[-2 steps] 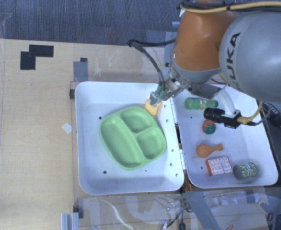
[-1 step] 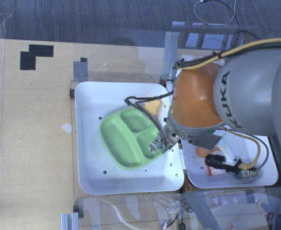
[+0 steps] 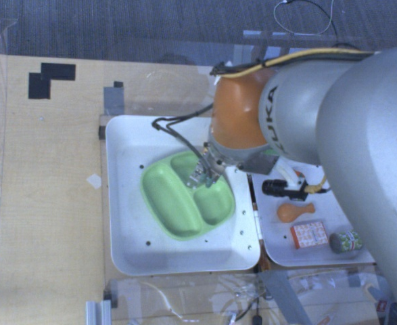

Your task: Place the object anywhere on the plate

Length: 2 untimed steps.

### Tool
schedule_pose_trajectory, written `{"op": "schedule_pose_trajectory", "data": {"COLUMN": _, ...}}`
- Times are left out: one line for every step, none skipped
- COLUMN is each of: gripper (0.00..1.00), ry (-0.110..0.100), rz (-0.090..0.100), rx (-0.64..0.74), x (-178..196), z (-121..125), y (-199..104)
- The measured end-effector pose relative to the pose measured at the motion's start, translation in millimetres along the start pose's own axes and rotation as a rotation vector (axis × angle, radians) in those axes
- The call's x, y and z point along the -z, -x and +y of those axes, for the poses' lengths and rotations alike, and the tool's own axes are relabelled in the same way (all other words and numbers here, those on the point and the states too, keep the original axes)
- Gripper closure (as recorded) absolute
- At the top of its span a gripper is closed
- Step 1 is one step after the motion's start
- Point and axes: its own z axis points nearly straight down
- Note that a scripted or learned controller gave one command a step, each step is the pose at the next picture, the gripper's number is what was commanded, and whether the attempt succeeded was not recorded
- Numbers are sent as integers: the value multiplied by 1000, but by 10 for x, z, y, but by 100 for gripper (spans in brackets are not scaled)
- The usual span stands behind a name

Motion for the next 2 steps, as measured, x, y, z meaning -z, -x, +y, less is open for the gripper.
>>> {"op": "schedule_pose_trajectory", "data": {"gripper": 100, "ry": -4, "rz": 1, "rx": -29, "x": 689, "z": -440, "y": 466}}
{"op": "schedule_pose_trajectory", "data": {"gripper": 0, "ry": -4, "rz": 1, "rx": -29, "x": 685, "z": -439, "y": 463}}
